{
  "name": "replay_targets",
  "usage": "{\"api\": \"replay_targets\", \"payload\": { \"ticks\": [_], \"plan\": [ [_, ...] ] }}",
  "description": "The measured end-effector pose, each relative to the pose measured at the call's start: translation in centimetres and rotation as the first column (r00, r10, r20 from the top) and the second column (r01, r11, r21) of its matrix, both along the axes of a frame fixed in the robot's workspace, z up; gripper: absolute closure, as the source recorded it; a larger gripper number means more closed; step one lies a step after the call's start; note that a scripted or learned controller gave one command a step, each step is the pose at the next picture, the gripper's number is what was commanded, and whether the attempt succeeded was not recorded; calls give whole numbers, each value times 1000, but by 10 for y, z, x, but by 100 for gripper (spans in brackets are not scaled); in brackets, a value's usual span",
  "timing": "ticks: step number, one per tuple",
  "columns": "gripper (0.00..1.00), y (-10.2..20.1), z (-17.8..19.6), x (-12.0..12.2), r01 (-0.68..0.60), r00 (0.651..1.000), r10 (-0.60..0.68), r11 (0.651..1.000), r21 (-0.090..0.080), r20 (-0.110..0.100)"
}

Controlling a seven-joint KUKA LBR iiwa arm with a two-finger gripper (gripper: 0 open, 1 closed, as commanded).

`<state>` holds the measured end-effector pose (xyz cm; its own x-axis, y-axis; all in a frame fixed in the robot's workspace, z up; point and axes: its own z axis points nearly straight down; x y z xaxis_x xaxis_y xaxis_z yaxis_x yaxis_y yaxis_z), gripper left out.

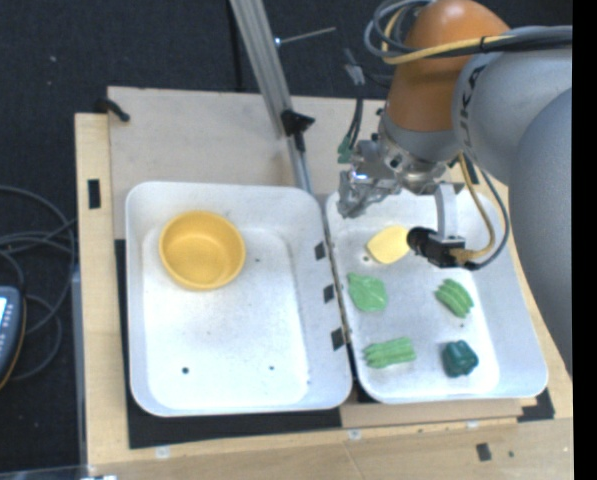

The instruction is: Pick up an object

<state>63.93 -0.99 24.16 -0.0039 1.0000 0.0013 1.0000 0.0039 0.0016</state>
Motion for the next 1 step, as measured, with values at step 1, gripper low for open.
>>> {"api": "replay_targets", "payload": {
  "ticks": [1],
  "plan": [
    [100, 56, 9, -2, -1, 1000, 1, 1000, 0, 0]
  ]
}}
